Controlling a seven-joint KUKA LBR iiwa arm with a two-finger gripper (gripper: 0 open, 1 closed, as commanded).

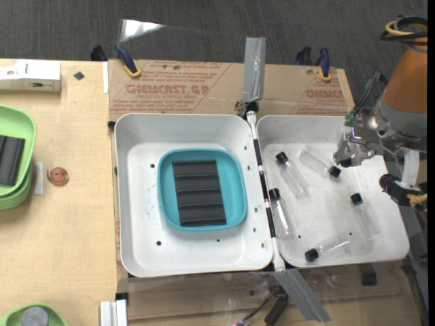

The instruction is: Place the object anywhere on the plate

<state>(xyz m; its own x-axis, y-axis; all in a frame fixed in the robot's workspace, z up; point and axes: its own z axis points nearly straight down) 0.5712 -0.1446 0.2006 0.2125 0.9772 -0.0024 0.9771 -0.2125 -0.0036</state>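
I see my arm [408,87] entering at the frame's right edge, orange band uppermost, gripper [345,156] angled down-left at mid-right.

- The plate [236,182] in the left bin [136,182] was teal, with a black ribbed insert [198,192].
- Both bins were white.
- The vials [291,175] were clear with black caps.
- The tabletop [68,250] was pale wood.

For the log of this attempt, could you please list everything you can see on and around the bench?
Bins: two, white, side by side, left, right.
Plate: one, teal, in left bin.
Ridged insert: one, black, on plate.
Vials: several, clear with black caps, scattered in right bin.
Cardboard sheet: one, brown, behind bins.
Green tray: one, at left edge.
Small disc: one, reddish, on wood.
Arm: one, grey and orange, at right.
Gripper: one, over right bin.
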